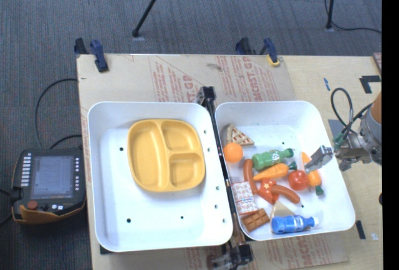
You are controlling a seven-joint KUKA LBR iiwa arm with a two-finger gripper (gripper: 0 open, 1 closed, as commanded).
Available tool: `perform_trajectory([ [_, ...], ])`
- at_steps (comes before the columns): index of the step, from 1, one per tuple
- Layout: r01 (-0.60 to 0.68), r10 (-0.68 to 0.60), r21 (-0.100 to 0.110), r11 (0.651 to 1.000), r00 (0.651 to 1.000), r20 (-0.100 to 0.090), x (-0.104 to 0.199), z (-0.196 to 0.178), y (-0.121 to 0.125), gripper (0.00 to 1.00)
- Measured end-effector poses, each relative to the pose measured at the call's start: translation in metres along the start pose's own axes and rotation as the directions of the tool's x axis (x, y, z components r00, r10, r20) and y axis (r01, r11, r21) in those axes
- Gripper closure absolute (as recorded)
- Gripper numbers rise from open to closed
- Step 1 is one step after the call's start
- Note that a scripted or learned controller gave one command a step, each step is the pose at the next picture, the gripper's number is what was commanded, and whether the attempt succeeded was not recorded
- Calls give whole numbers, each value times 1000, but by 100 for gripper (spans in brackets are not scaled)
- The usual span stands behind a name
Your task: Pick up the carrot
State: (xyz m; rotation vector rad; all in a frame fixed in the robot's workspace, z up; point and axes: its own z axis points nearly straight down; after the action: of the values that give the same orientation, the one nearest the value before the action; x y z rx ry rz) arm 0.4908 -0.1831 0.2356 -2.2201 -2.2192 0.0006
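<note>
Reaching in from the right, the gripper (319,156) hangs low over the right bin (312,114), tip near its right wall. Fingers (325,153) look slightly apart, nothing between them, though they are small and blurry. Most of the arm is cut off at the frame edge; just the wrist and some cables show.

Carrot (272,171) lies flat mid-bin, left of the gripper and apart from it, orange, tapered, tip pointing left. Green bottle (272,157) lies just above it. Tomato (298,179) sits just right of it. Another orange piece (313,176), partly hidden under the gripper, hard to identify.

Also in that bin: an orange (232,152), a wedge slice (238,135), sausages (285,192), a blue bottle (293,223), a chocolate bar (255,219). All look like glossy plastic toys.

Left bin (112,212) holds a yellow tray (166,154) with three compartments. Both bins sit on a cardboard-covered surface (162,75). Pendant (48,185) lies on the carpet at left.
</note>
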Motion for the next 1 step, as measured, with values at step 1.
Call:
perform_trajectory([
  [1, -67, 67, -11, 998, 998, 1, 1, 130, 56, 0],
])
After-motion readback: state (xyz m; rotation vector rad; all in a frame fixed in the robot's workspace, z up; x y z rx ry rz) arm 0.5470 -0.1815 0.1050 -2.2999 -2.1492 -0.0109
